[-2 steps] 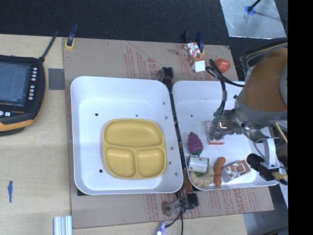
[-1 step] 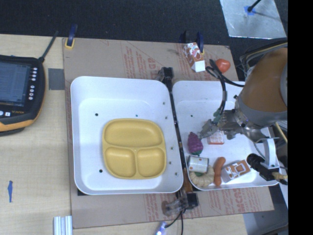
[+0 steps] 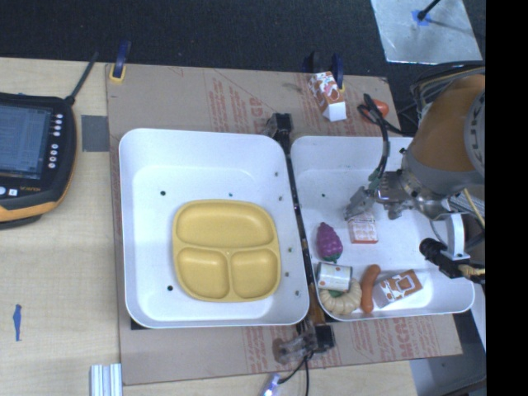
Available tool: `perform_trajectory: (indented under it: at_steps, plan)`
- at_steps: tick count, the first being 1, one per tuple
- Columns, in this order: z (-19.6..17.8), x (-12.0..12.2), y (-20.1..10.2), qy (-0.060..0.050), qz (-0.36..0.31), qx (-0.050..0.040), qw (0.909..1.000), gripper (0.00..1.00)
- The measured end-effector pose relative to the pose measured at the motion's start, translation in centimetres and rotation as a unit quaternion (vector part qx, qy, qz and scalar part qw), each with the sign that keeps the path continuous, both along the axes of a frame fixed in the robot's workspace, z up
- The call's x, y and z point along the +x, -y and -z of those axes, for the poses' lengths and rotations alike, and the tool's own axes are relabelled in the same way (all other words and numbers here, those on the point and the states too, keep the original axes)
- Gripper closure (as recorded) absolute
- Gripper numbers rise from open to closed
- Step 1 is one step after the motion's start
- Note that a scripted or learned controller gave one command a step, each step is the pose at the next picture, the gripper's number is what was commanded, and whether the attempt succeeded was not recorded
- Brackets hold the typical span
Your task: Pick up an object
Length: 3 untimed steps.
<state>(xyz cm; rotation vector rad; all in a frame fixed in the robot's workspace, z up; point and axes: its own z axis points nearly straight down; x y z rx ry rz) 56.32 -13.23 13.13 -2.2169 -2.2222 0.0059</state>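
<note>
The grey KUKA arm (image 3: pixel 450 151), orange band above its wrist, reaches in from the right edge, bent downward and leftward, its two-finger gripper (image 3: pixel 360 206) hanging low at the end of the wrist

Light wooden bench (image 3: pixel 49 287), brown cardboard sheet (image 3: pixel 206 97) on it, two white bins (image 3: pixel 140 221) on the cardboard, orange-edged pendant (image 3: pixel 29 155) at left

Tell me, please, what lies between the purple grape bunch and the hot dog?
In the camera view, a small white-and-green can lies between the grape bunch and hot dog.
</note>
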Motion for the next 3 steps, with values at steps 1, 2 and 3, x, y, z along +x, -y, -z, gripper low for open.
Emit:
perform_trajectory:
  at_steps: [1, 2, 3]
  plan:
    - [3.6, 3.3, 4.7, 0.004, -0.001, 0.0010, 1.0000, 0.00]
    - [2.4, 3.4, 4.7, 0.004, -0.003, 0.0016, 1.0000, 1.00]
    - [-4.2, -3.1, 1.8, 0.001, 0.000, 0.0008, 1.0000, 1.00]
